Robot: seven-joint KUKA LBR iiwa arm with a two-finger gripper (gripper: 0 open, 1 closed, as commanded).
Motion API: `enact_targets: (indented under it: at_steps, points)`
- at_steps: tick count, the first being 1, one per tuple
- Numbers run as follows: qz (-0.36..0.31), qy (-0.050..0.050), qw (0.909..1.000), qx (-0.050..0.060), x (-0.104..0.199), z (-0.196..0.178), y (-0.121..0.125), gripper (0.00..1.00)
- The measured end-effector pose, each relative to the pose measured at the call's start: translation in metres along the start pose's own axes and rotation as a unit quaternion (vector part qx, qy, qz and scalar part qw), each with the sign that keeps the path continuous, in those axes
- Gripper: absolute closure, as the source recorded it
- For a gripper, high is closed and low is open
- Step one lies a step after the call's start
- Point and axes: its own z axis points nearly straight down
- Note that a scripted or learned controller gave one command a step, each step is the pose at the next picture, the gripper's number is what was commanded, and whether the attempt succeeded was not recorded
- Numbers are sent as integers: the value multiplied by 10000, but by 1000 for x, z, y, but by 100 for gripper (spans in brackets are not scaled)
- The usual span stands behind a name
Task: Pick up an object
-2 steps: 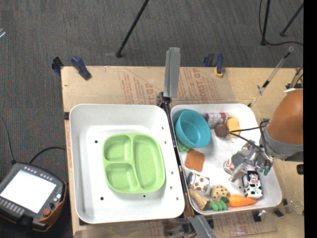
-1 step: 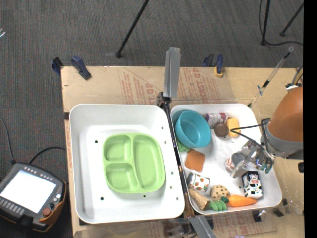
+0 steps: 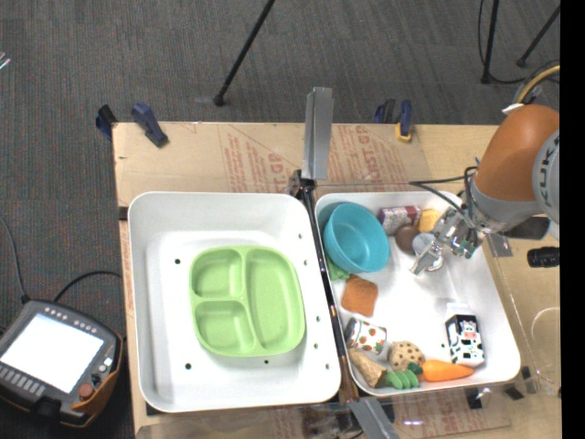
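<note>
Gripper [image 3: 430,256] | right bin [image 3: 475,291], beside teal bowl [image 3: 358,236] | finger spread: cannot tell | nothing visibly held | near brown object [image 3: 405,238]

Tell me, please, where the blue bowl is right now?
The blue bowl sits in the right bin, at its upper left corner, just above the orange piece.

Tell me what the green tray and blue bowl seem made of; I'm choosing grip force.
Green tray: likely molded plastic, matte, uniform colour with soft rounded compartment edges. Blue bowl: probably plastic too, smooth with a slight sheen inside. Neither material is certain from looks.
</note>
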Motion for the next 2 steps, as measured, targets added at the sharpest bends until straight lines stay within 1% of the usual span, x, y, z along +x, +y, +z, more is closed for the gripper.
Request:
enact_targets:
  at_steps: [1, 2]
  points:
    - [-9, 11, 10000, 1, 1, 1, 0, 0]
    - [651, 22, 9979, 3, 35, 2, 28, 0]
